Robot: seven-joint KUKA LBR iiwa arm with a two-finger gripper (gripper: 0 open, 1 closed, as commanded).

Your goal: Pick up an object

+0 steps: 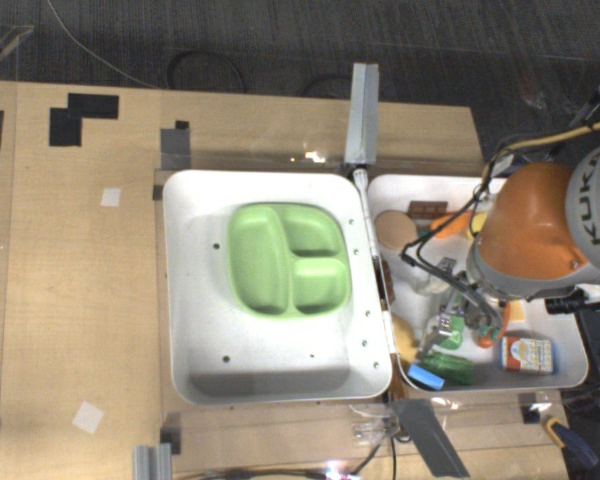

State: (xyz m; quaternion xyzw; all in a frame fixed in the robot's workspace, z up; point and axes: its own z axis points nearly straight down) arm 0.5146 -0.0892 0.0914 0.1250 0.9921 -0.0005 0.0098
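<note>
Camera view: claw (442,336) low amid crowded right bin (576,366).

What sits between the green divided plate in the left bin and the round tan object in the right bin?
In the camera view, only the bins' adjoining white rims separate the green divided plate from the round tan object.

A pale wooden counter (70,298) is carrying two shallow white bins side by side. The left bin (195,288) is sitting near the middle, the right bin (570,363) just beside it, their inner edges nearly touching. Black patches (80,116) and small pale squares (111,197) are lying flat on the counter's left part.
</note>
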